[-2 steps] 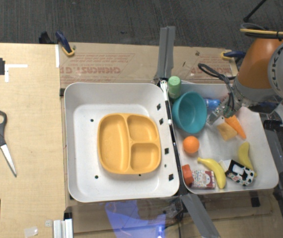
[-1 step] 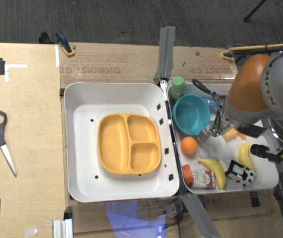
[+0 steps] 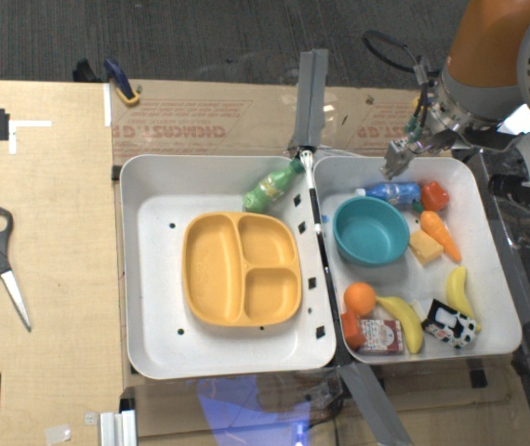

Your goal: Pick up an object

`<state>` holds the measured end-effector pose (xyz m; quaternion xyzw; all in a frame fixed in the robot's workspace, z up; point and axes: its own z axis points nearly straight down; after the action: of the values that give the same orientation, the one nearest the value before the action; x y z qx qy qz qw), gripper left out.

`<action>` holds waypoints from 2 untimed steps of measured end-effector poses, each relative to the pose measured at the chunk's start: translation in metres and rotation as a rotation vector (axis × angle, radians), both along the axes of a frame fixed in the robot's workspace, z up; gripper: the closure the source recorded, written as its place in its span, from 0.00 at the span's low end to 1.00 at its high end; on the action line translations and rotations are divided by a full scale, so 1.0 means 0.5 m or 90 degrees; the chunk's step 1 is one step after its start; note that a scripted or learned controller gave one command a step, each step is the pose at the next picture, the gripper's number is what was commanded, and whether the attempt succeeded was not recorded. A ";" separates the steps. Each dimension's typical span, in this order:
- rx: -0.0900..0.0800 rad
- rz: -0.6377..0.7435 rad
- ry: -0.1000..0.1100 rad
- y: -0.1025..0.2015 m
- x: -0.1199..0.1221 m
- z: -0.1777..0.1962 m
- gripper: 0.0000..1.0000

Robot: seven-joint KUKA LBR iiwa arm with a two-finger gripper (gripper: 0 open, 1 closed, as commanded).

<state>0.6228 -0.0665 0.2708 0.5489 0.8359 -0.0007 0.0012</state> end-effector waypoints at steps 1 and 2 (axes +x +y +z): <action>0.000 -0.128 0.000 -0.073 -0.022 -0.337 1.00; 0.001 -0.144 0.000 -0.078 -0.146 -0.356 1.00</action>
<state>0.5500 -0.1056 0.0929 0.6399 0.7685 0.0001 0.0005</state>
